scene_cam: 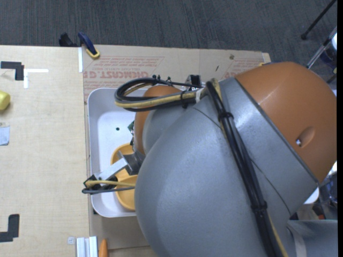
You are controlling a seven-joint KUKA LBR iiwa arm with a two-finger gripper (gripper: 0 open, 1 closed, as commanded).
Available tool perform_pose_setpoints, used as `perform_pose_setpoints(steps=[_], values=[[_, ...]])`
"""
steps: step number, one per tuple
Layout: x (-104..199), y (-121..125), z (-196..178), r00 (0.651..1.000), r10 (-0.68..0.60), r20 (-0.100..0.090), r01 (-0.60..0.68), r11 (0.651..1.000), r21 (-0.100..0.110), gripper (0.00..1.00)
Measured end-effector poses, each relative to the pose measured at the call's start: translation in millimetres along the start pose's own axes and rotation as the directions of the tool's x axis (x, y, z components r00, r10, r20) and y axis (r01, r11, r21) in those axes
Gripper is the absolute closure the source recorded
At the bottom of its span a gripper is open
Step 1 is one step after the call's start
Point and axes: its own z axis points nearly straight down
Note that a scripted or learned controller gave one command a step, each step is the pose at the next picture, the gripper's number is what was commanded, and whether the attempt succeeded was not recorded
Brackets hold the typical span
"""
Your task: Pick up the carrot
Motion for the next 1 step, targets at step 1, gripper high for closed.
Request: perform_pose_setpoints(steps=[1], values=[[1.6,-0.7,7.3,0.997,-0.079,0.001,0.079,0.997,-0.006,1.00]])
